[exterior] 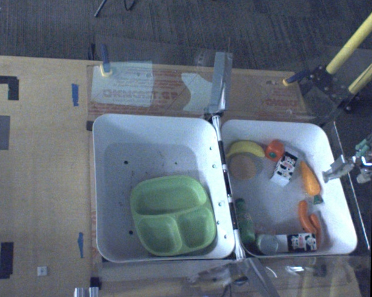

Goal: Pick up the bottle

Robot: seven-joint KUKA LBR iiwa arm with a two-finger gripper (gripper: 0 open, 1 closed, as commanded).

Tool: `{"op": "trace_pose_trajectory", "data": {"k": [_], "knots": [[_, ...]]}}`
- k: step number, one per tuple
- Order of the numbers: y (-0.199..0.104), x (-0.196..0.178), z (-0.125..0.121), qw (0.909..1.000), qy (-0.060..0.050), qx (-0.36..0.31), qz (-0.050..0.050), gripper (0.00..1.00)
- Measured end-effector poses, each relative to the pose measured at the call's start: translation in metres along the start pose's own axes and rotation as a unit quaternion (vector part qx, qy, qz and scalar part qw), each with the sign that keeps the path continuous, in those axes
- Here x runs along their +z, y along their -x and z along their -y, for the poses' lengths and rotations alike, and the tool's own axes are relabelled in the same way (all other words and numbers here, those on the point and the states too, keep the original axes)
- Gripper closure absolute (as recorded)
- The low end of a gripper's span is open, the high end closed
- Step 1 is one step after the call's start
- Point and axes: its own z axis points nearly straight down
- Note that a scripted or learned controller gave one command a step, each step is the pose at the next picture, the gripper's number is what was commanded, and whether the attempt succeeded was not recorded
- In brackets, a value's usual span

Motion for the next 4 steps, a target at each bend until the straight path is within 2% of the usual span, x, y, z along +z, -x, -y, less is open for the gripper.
{"op": "trace_pose_trajectory", "data": {"k": [1, 2, 3, 4], "knots": [[-0.043, 0.131, 0.028, 0.9926, -0.001, 0.121, -0.001, 0.00], [-0.042, 0.123, 0.028, 0.9925, -0.002, 0.122, -0.001, 1.00], [-0.028, 0.174, -0.024, 0.9960, 0.002, 0.089, 0.000, 1.00], [-0.007, 0.173, 0.022, 0.9616, 0.003, 0.274, -0.004, 1.00]]}}
